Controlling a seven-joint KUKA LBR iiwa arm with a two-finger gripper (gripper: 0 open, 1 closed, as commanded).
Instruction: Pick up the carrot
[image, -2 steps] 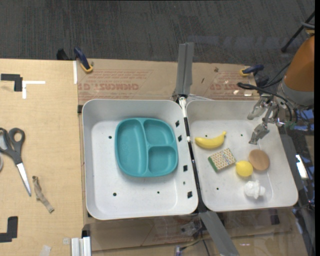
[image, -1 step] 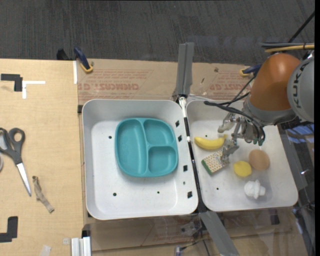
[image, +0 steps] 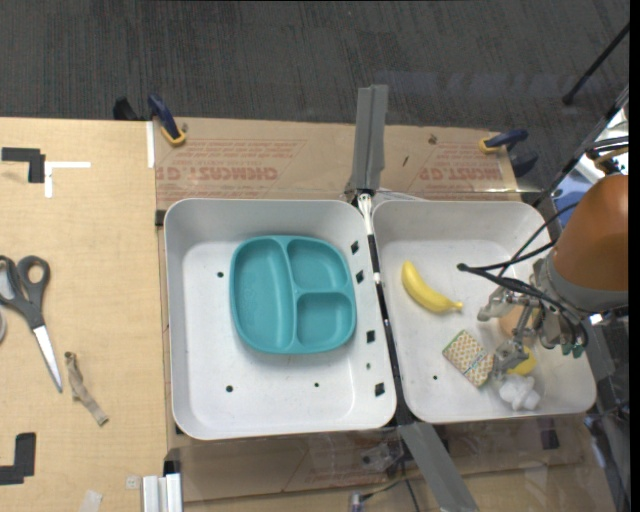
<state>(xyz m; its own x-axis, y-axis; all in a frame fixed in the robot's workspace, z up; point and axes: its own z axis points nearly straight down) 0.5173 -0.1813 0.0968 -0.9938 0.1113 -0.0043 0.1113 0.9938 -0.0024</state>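
The gripper (image: 515, 335) is seen low at the lower right of the frame, inside the right bin (image: 440, 405); its opening cannot be told. An orange shape there, possibly the carrot (image: 512, 322), is mostly hidden.

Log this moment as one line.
gripper low in right bin | beside banana, patterned sponge | carrot grasp unconfirmed | teal plate in left bin

One fixed camera looks down (at a slant) on both white bins (image: 190, 330), from moderately high.
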